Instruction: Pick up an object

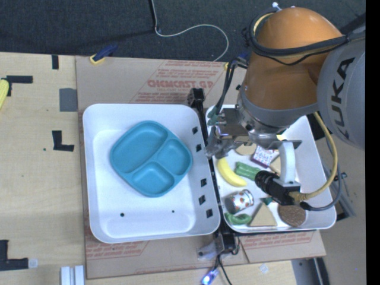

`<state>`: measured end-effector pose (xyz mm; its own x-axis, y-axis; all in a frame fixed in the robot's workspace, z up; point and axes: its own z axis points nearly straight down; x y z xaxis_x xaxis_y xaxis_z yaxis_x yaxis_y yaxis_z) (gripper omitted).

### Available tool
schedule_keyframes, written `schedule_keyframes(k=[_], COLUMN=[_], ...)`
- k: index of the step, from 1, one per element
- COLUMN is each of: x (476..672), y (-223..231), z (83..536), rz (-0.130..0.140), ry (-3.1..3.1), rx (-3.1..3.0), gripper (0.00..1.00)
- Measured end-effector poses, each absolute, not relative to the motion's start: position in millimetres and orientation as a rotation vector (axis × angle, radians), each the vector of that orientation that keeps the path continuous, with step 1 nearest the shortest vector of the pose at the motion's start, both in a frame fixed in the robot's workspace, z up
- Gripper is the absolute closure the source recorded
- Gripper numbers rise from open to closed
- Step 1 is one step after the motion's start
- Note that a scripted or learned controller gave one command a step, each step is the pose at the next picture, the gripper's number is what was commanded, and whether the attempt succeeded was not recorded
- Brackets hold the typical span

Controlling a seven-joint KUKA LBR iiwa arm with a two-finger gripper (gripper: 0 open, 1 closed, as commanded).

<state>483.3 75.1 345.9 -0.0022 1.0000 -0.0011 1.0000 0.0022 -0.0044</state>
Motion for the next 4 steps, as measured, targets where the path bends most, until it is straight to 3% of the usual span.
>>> schedule_keyframes(k=[1, 2, 4], x=[484.3, 483.4, 484.0], y=[53, 92, 90], z=[457, 414, 435], rz=[-0.013, 0.005, 0.009], ry=[-2.227, -2.224, -2.224], rx=[-2.225, -2.216, -2.219], gripper=[1.0, 1.0, 1.0])
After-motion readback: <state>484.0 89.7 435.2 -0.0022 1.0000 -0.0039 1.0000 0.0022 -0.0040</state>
